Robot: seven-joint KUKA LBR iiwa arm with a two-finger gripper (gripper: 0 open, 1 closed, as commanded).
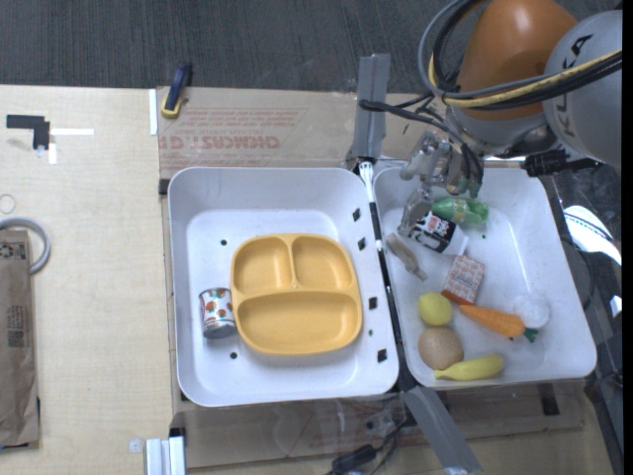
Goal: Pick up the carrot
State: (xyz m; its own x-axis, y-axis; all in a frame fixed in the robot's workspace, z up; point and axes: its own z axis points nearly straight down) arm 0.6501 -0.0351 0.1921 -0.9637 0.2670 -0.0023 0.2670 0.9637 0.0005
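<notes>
The carrot lies in the right bin, orange with a green tip pointing right, between a small brown packet and a banana. My gripper hangs over the far part of that bin, well up and to the left of the carrot. Just below the gripper sit a green object and a small dark can.
Around the carrot are a brown packet, a lemon, a potato and a banana. The left bin holds a yellow divided plate and a small can.
</notes>
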